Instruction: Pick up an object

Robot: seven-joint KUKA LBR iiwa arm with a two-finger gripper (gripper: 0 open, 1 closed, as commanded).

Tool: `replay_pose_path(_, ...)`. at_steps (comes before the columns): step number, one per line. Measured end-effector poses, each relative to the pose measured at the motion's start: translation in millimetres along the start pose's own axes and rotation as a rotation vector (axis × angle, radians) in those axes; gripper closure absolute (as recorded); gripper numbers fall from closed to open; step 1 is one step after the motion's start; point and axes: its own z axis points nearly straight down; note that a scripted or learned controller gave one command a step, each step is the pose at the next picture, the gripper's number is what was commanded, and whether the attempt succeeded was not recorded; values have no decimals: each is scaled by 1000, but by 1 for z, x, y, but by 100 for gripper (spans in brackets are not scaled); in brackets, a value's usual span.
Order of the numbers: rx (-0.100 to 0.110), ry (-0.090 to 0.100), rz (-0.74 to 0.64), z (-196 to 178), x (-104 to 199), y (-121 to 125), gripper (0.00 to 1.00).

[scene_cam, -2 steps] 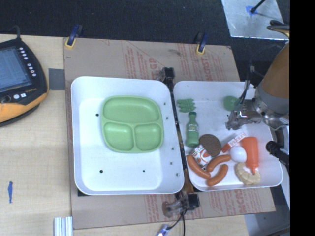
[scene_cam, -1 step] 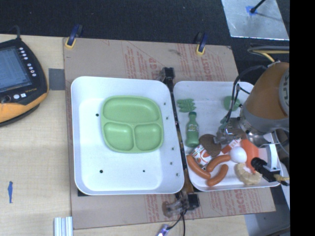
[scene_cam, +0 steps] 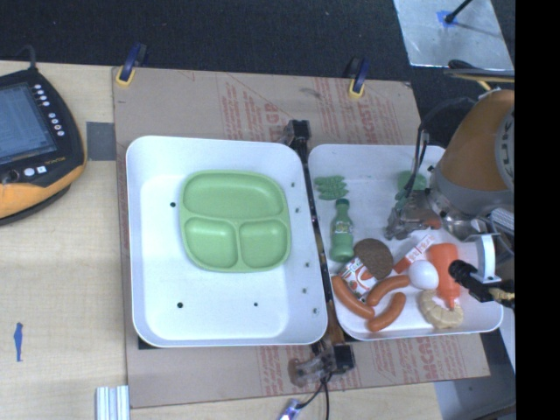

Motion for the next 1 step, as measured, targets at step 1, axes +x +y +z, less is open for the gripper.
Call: replay_pose_path(1,2,0,-3,21,6,-84,100)
